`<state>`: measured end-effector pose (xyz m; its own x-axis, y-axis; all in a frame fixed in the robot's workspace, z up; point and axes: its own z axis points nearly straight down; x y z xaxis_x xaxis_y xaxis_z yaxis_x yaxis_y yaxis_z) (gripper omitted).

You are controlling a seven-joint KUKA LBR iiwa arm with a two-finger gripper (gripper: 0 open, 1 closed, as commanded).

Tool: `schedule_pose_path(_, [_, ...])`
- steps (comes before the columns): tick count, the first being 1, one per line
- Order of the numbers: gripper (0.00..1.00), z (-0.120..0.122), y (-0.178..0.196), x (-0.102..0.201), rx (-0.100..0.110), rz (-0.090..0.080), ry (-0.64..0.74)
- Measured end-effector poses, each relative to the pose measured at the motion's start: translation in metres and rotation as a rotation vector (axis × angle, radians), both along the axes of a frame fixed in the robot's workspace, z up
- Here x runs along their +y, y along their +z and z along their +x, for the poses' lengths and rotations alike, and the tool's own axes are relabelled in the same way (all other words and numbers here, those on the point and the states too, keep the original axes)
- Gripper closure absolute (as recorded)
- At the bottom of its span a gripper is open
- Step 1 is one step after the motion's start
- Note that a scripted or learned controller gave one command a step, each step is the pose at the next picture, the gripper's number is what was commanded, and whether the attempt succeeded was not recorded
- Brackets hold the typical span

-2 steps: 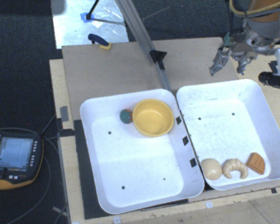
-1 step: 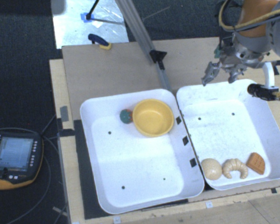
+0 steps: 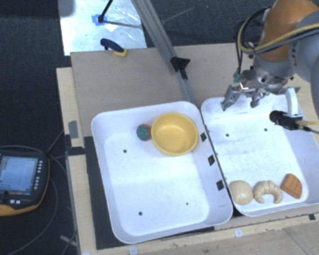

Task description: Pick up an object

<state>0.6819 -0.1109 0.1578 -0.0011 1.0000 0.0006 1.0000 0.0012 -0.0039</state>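
Near edge of right bin [image 3: 316, 161]: three food pieces in a row — pale round bun [image 3: 240, 192], croissant [image 3: 267, 191], orange-brown waffle piece [image 3: 291, 185], close together. Left bin [image 3: 157, 209]: yellow bowl [image 3: 174, 133] at far right corner, small green ball [image 3: 143, 132] touching its left side. Gripper [image 3: 240, 100] hovers over far edge of right bin, fingers spread apart, nothing between them. Teach pendant [image 3: 12, 180] lies off to the left, clear of the tabletop [image 3: 114, 78]
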Motion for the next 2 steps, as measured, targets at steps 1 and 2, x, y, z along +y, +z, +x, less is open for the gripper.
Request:
schedule_pose_path(1, [0.0, 0.004, -0.058, 0.008, -0.001, 0.0, 0.0])
schedule_pose_path(2, [1.0, 0.005, -0.044, 0.007, -0.007, -0.001, 0.0])
